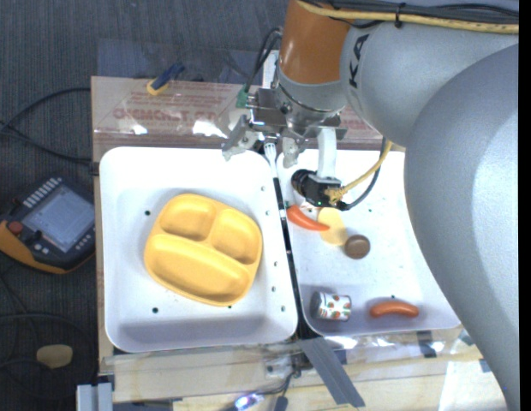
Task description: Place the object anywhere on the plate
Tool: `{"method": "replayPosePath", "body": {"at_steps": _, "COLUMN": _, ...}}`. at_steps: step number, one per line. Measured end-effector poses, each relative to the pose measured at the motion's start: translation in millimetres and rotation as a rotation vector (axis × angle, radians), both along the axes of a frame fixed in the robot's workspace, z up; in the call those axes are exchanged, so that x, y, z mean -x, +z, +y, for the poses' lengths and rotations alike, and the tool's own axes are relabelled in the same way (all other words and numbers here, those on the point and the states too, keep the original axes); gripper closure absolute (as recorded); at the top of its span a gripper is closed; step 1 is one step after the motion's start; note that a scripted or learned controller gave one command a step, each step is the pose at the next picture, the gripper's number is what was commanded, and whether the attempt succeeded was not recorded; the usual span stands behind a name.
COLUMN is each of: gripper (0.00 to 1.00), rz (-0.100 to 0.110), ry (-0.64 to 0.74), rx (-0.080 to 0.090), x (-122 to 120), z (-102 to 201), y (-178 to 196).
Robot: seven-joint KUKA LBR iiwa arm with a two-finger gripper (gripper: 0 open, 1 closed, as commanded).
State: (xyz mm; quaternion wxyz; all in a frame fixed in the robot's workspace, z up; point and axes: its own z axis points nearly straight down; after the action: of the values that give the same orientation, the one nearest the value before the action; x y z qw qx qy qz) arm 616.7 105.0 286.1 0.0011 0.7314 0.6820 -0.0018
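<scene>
A yellow plate (pixel 204 248) with three compartments lies in the left bin (pixel 128 187). My gripper (pixel 279 152) hangs over the back end of the divide between the two bins, beyond the plate's far right corner. It is open and nothing sits between its fingers. In the right bin (pixel 394 255) lie an orange carrot-like piece (pixel 307 221), a pale yellow piece (pixel 333 227) touching it, a brown round piece (pixel 357 247), a small patterned can (pixel 334 306) and an orange-red sausage (pixel 393 309). The carrot lies just in front of the gripper.
A black fitting with yellow cable (pixel 313 187) hangs from the wrist over the right bin's back left. The big grey arm covers the right bin's right side. A pendant (pixel 51 221) lies on the floor at the left.
</scene>
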Motion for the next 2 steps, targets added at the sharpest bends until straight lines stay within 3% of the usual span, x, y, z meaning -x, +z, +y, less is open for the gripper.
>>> {"method": "replayPosePath", "body": {"at_steps": 1, "gripper": 1.00, "rz": 0.002, "ry": 0.001, "rx": 0.007, "x": 0, "z": 0, "y": 8}}
{"method": "replayPosePath", "body": {"at_steps": 2, "gripper": 1.00, "rz": 0.005, "ry": 0.062, "rx": -0.003, "x": 63, "z": 36, "y": -75}}
